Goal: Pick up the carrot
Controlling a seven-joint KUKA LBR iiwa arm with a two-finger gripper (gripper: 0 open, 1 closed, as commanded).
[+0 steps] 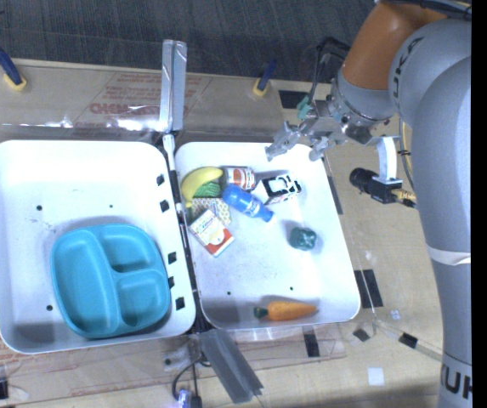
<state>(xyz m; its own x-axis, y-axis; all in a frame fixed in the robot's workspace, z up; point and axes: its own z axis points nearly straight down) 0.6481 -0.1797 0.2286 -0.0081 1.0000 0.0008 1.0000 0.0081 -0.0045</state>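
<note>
Nothing of the pick has happened yet, as far as I can judge from here. Closest to me, the carrot (287, 310) lies flat along the near edge of the right bin (345, 266), orange body pointing toward the near right corner and its green stub toward the wall shared with the other bin; nothing touches it and there is bare white floor all around it. A little further in, a small dark green ball-like thing (303, 239) sits by the right wall, well apart from the carrot. Beyond that the clutter gathers toward the far left corner of that bin: a red and white carton (212, 231), a blue bottle (246, 202), a banana (201, 179), a small red can (241, 178) and a black and white toy (280, 187), all packed close together. In the left bin (14, 177) a blue divided plate (111, 277) rests toward the near side. Furthest off, the claw (298, 141) hangs over the far edge of the right bin, near its far right corner; its fingers stand spread apart with nothing between them. So the whole job is left: the arm has to cross the bin from far edge to near edge, come down over the carrot, close on it and lift. The near wall sits just beside the carrot, which I would guess leaves little room on that side.
</note>
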